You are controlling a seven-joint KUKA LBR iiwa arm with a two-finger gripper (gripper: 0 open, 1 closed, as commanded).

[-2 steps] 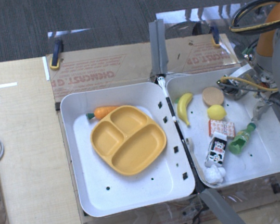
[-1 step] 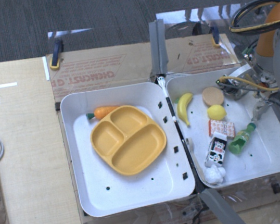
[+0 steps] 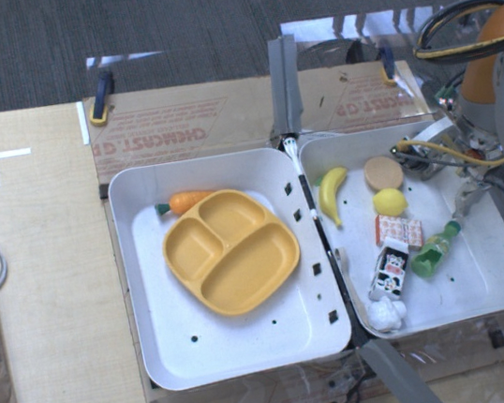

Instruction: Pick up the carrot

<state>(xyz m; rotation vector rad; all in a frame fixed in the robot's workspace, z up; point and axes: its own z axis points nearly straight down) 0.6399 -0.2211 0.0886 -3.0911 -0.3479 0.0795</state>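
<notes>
Closest to the camera, along the bench's [image 3: 51, 370] near edge, grey metal brackets [image 3: 399, 381] poke out below the two white bins. Take the yellow divided plate [image 3: 231, 249] as the marker: it sits in the middle of the left bin [image 3: 161, 343], tilted on a diagonal. The carrot [image 3: 190, 199] lies just behind the plate's far-left rim, touching or nearly touching it, with its green tip pointing left toward the bin wall.

To the right of the plate, across the divider, the right bin [image 3: 494, 290] holds a banana [image 3: 331, 195] nearest the plate, then a tan round disc [image 3: 383, 172], a lemon [image 3: 390, 201], a small red-and-white packet [image 3: 401, 231], a black-and-white carton [image 3: 391, 271], a crumpled white wad [image 3: 384, 314] and a green bottle [image 3: 434, 251] lying on its side.

Farther right still, well apart from the plate and carrot, the pincer [image 3: 472, 194] hangs over the right bin's far-right side. How wide it stands I cannot tell from here, and nothing shows in its grip.
</notes>
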